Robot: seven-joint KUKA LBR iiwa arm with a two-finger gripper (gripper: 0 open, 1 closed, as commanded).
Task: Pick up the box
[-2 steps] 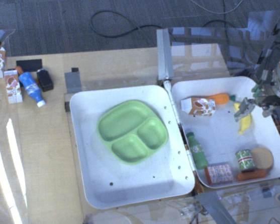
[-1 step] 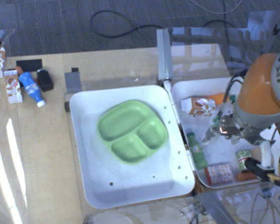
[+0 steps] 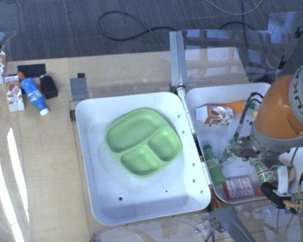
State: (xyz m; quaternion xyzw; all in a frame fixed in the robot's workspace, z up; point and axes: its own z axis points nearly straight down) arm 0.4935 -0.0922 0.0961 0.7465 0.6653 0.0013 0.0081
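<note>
A grey arm with an orange band [image 3: 277, 116] is reaching over the right of 2 white bins [image 3: 221, 97], its gripper [image 3: 241, 148] hanging above the bin's middle; whether it is spread or pinching anything cannot be told. The box [image 3: 215, 115], white and brown, is lying near the bin's far wall, apart from the gripper. A green bottle [image 3: 213, 165] is resting against the left wall, a red-labelled packet [image 3: 239, 187] near the front. A green divided plate [image 3: 143, 141] is sitting in the left bin [image 3: 95, 152].
</note>
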